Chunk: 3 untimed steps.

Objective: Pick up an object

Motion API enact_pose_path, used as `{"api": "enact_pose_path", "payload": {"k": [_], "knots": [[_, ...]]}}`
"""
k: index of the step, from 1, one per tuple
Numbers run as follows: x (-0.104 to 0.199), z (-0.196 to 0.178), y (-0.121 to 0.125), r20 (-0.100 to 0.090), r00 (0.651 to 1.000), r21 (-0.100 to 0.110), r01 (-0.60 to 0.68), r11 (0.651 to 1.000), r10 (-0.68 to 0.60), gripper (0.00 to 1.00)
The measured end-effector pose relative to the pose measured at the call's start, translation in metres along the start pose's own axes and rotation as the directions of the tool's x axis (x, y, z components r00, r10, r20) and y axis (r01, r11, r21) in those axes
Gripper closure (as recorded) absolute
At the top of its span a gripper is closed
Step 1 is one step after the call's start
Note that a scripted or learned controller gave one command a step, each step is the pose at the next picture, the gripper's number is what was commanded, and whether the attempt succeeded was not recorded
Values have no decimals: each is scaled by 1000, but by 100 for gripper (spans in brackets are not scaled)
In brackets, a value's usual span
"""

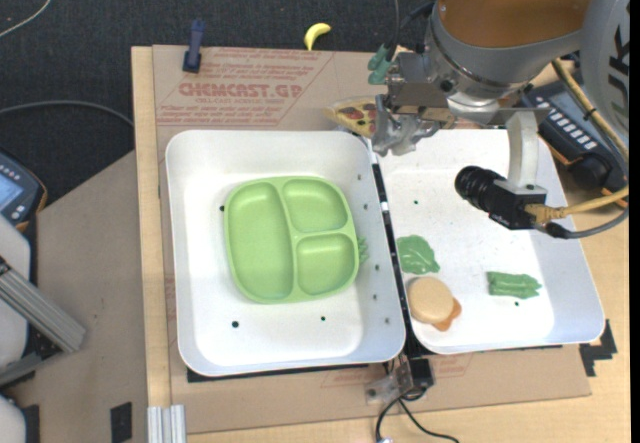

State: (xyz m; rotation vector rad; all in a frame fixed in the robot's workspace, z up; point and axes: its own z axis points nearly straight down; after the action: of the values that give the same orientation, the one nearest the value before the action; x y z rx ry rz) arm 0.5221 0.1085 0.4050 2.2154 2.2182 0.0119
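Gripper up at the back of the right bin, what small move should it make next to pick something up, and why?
Probably travel toward the near half of the right bin. The gripper sits at the bin's far left corner with nothing under it, while the green leafy piece, the tan bun and the green bean-like piece all lie nearer the front. The leafy piece looks closest.

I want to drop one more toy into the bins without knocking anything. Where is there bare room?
Left bin: bare floor rings the green divided plate, widest along the near edge. Right bin: open middle between the green leaf and green pod. Crowded: the near-left corner by the bun, and the far end under the gripper.
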Motion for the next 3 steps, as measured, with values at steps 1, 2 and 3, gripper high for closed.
{"api": "enact_pose_path", "payload": {"k": [1, 2, 3], "knots": [[58, 72, 11, 1, 1000, 15, 3, 1000, -3, 100], [119, 4, 24, -3, 1000, 2, 4, 1000, -4, 100], [116, -39, -27, -1, 1000, 8, 2, 1000, -2, 100]]}}
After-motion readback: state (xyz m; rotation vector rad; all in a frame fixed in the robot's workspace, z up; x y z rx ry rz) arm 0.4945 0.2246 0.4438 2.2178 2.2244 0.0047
